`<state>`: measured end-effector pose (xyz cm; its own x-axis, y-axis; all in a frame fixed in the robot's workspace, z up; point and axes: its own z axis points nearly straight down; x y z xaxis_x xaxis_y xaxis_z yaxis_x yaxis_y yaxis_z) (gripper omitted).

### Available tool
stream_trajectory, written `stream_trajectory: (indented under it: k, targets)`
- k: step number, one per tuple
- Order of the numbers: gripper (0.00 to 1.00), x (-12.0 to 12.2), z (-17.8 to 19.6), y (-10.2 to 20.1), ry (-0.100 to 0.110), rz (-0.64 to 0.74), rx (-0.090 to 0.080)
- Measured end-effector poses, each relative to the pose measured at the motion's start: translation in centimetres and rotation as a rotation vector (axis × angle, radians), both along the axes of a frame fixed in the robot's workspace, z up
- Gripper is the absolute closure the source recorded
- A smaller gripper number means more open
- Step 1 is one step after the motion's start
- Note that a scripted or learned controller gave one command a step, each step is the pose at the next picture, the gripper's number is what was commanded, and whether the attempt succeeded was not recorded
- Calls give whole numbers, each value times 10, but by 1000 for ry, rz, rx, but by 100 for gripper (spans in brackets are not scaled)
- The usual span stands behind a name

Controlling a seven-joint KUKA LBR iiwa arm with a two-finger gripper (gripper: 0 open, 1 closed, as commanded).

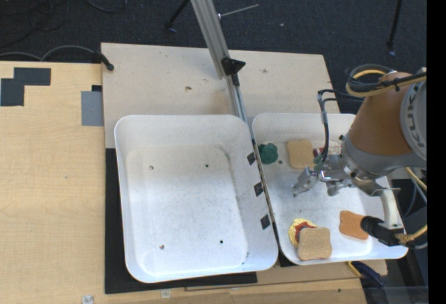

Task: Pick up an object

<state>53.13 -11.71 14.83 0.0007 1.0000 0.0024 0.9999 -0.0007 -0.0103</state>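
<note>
The right bin (275, 215) holds several small objects: a green ball (267, 153) near its left wall, a tan square piece (300, 153) beside it, an orange piece (353, 225) at the right, a tan bread-like slab (314, 243) at the front, and a yellow and red item (300, 227) partly under that slab. My gripper (315, 182) hangs over the middle of the right bin, below the tan square. Nothing shows between its fingers. The arm's wrist covers part of the bin's right side.
The left bin (182, 201) lies beside the right one, with black clips (256, 188) along the shared wall. A slanted metal rail (212, 34) rises behind the bins. A wooden table (49, 184) lies to the left. Cables hang near the arm.
</note>
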Motion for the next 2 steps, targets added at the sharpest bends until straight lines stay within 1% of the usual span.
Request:
stream_trajectory:
  k: [1,2]
  targets:
    - [0,-2,-54,1,-1,0,0]
    - [100,-1,-41,-2,-5,-9,-1]
